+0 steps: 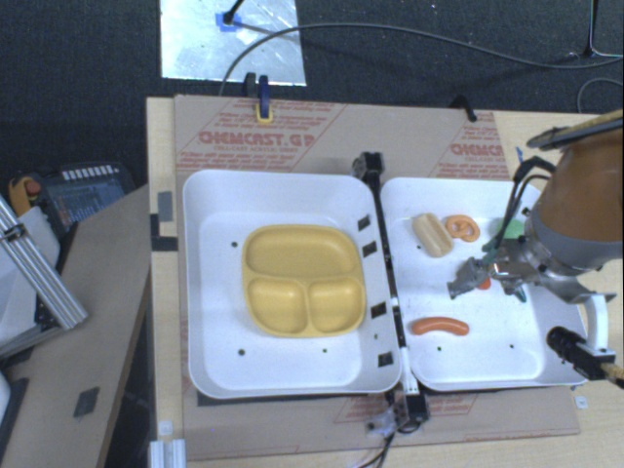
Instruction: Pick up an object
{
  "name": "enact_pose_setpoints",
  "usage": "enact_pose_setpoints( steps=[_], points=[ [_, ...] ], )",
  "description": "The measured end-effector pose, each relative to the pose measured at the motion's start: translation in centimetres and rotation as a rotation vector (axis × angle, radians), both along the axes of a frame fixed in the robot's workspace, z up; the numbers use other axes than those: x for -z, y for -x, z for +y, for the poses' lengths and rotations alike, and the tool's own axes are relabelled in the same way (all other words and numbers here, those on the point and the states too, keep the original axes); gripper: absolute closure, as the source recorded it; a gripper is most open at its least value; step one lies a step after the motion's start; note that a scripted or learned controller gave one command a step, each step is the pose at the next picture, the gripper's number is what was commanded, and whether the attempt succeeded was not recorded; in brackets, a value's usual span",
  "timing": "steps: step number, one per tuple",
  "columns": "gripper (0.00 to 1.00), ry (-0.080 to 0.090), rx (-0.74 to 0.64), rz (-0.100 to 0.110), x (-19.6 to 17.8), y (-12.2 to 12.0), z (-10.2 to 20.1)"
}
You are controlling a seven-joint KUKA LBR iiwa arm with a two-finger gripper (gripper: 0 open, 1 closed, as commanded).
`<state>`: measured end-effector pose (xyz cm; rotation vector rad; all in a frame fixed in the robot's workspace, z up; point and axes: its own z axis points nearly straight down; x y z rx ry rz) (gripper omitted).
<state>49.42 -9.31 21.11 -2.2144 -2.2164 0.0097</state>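
In the right bin (526, 364) a sausage (439, 327) lies nearest, probably light, smooth, best pinched mid-length; above it the gripper (468, 281) hovers, jaws' spread impossible to tell; farther back sit a bread roll (432, 234) and pretzel (462, 227).

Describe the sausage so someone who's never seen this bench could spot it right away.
Look in the right-hand white bin, the one the arm reaches into. Near its front edge lies the sausage, a thin reddish-orange stick lying crosswise. The bread roll and pretzel lie farther back, paler or curled.
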Motion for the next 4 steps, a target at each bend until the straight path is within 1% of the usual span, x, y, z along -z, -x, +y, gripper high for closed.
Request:
enact_pose_setpoints(
  steps=[1, 2, 3, 4],
  points=[
    [0.0, 0.001, -0.002, -0.011, -0.5, -0.3, 0.0],
    [0.0, 0.001, 0.0, -0.008, 4.2, -0.6, -0.8],
    [0.0, 0.0, 0.0, -0.007, 9.8, -0.9, 0.1],
    [0.0, 0.001, 0.0, -0.009, 12.8, -0.9, 0.2]
  ],
)
